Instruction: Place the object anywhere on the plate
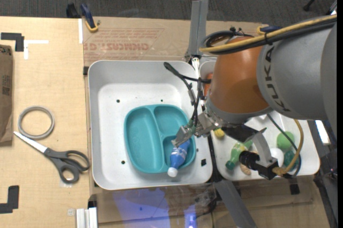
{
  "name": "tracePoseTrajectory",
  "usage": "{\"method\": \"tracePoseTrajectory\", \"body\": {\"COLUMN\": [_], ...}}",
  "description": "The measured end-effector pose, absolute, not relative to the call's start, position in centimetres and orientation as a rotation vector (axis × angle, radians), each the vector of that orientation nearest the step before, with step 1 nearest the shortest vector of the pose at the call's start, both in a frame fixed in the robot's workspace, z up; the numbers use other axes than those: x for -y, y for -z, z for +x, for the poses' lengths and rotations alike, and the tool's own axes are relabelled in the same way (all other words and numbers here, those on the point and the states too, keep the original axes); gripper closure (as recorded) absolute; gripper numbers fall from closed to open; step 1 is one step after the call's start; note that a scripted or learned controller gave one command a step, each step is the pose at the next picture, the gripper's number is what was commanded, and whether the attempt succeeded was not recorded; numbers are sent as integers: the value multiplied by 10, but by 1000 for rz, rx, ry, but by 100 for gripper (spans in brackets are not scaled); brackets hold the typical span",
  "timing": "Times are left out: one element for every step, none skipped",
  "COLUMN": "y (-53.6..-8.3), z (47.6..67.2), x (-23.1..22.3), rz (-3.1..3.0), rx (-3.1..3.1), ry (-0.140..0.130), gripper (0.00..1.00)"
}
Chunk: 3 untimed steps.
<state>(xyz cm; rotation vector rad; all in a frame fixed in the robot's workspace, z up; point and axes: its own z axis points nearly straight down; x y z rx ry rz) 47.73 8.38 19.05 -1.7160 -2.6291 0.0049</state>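
A teal divided plate (144, 138) lies in the left white bin (107, 93). A blue bottle-shaped object with a white cap (177, 159) rests tilted over the plate's lower right compartment, cap end at the plate's front rim. My gripper (186, 133) hangs right above the object's upper end, touching or nearly touching it. The grey arm with its orange band covers much of the right bin.
The right bin (268, 178) holds green toys (236, 153) (284, 141), a white piece and a tan piece. Scissors (59, 157) and a tape roll (36, 120) lie on the bench to the left of the bins.
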Motion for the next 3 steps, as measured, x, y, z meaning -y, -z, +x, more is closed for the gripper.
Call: {"method": "tracePoseTrajectory", "body": {"y": [-191, -200, -268], "z": [478, 479, 503], "x": [-29, -28, -103], "rz": [-1893, -1898, -2145], "rx": [2506, 2502, 2295], "ry": [-3, -4, -6], "gripper": [0, 100, 100]}}
